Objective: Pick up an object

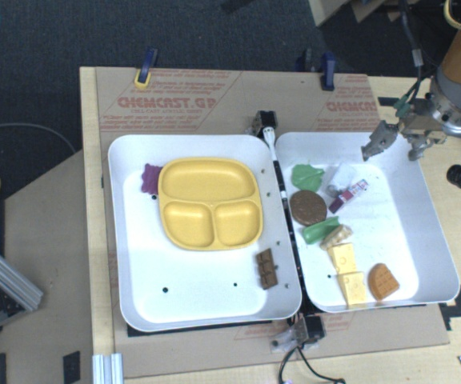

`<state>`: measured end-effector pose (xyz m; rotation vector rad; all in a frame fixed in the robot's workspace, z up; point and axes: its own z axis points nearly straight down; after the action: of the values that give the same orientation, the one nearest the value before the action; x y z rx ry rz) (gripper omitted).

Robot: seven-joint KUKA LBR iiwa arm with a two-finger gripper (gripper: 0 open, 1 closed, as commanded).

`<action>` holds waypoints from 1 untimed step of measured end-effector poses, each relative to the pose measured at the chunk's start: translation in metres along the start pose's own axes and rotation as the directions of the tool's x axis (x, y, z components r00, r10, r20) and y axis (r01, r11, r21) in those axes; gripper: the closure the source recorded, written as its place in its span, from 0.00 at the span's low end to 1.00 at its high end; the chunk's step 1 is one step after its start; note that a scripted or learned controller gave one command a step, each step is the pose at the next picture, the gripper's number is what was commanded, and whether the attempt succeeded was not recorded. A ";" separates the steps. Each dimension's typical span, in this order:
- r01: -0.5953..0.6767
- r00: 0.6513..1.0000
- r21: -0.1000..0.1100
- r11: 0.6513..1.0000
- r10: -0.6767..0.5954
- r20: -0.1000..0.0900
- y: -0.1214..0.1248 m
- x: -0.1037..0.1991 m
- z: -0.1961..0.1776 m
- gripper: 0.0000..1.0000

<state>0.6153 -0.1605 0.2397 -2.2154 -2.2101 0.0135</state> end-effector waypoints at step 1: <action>0.002 1.000 -0.014 1.000 -0.002 0.003 0.002 0.000 -0.008 0.00</action>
<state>0.6178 -0.1603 0.2480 -2.2212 -2.2209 0.0007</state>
